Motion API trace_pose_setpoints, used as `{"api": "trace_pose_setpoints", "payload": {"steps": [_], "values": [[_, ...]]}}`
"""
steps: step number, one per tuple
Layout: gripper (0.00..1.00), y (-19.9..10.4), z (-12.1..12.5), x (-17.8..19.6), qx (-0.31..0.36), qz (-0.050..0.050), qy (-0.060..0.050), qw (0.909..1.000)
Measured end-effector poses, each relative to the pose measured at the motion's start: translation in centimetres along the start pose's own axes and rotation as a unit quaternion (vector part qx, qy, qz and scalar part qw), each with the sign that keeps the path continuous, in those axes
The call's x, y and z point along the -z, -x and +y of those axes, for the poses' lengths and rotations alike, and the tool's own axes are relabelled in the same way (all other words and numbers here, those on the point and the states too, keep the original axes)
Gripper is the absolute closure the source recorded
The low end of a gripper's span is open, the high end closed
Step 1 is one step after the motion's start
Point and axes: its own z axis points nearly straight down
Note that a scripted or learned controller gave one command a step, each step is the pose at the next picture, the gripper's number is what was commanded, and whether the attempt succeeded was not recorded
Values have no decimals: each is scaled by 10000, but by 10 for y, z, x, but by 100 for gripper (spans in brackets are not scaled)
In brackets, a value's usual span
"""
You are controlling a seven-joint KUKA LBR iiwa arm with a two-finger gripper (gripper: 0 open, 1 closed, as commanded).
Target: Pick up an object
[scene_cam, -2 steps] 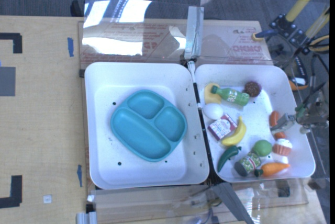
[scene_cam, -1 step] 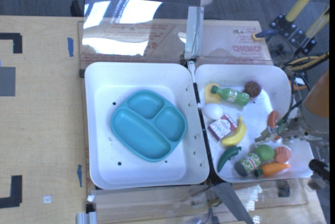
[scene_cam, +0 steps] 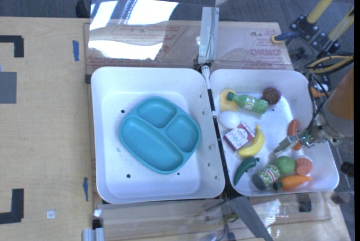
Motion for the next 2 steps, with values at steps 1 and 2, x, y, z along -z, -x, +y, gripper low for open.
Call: {"api": "trace_pose_setpoints", "payload": {"steps": [1, 2], "values": [[0, 25, 69, -2, 1189, -63, 8, 9929], [0, 14, 65, 162, 1121, -130, 31, 9936]]}}
